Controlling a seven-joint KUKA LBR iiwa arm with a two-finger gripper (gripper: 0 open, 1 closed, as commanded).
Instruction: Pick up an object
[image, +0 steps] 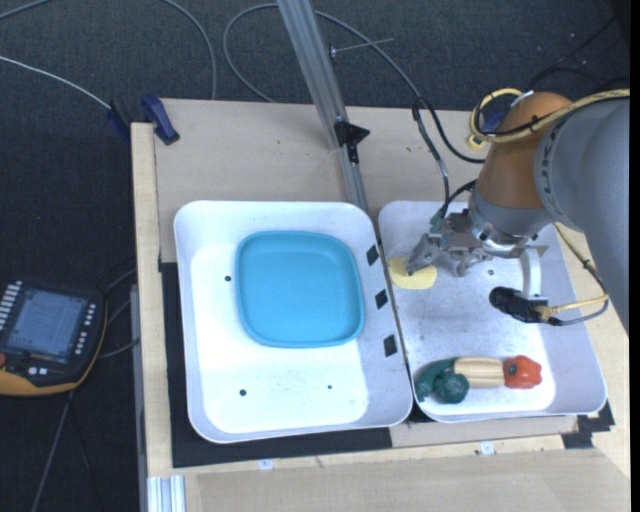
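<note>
A pale yellow object (413, 274) lies at the left edge of the right bin (470, 320), close to the divider. My gripper (436, 256) hangs low over the upper part of that bin, its tip right at the yellow object's upper right side, touching or nearly touching it. Along the bin's front wall lie a dark green object (442, 383), a tan wooden piece (478, 372) and a red object (522, 372) in a row.
The left bin (205, 330) holds a blue square plate (299, 288). A slanted metal pole (322, 80) rises behind the bins. A black connector with a yellow cable (520, 302) hangs from the wrist over the right bin.
</note>
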